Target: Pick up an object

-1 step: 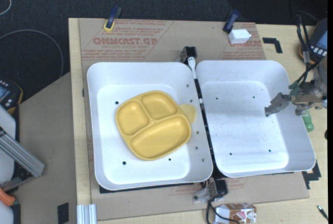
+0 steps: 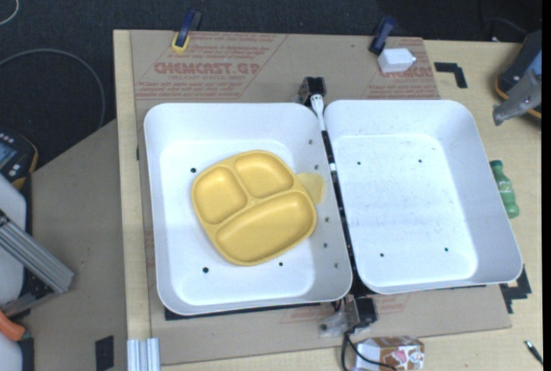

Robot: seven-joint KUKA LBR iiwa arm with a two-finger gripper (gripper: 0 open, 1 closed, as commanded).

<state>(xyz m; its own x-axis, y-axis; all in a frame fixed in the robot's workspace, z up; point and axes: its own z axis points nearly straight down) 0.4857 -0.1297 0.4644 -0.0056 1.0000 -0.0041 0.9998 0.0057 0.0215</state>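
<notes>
Yellow divided plate [image 2: 253, 207] lies flat in the left bin [image 2: 164, 188], near its middle, on the worktop [image 2: 258, 59]. Beside it sits the right bin [image 2: 482, 214]. Tool [image 2: 521, 94] hangs at the far right edge, well apart from the plate; its opening cannot be told.

I see just a small part of my arm [image 2: 523, 85] at the right edge of the frame, a little above mid-height. It shows as a grey-blue rounded body with an orange-yellow strip along its lower left side. Below that strip, a pale grey piece juts toward the left and ends in a blunt tip. The rest of the arm runs out of the frame to the right. From here I cannot make out the hand or how its fingers stand; what shows is too small and cut off by the frame edge.
</notes>
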